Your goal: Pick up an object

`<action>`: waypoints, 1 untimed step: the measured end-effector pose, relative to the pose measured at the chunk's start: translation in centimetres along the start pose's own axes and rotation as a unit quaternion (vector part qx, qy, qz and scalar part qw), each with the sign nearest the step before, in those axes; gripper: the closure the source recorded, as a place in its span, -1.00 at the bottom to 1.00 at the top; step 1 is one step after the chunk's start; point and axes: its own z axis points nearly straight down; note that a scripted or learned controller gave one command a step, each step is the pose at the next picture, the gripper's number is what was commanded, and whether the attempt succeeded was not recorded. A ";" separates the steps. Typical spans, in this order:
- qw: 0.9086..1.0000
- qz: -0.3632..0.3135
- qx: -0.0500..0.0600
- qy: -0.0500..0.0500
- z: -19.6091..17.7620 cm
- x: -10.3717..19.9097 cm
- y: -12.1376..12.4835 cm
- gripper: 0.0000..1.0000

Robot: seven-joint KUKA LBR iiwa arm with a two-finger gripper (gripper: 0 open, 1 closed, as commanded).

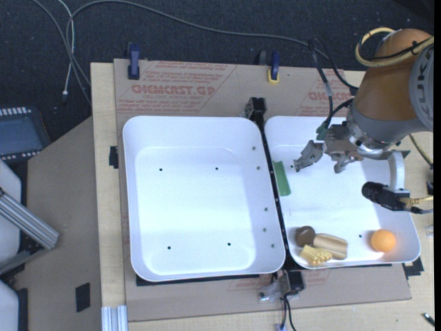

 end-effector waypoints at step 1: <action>1.000 -0.005 0.001 0.001 1.1 11.3 -3.2 -1.00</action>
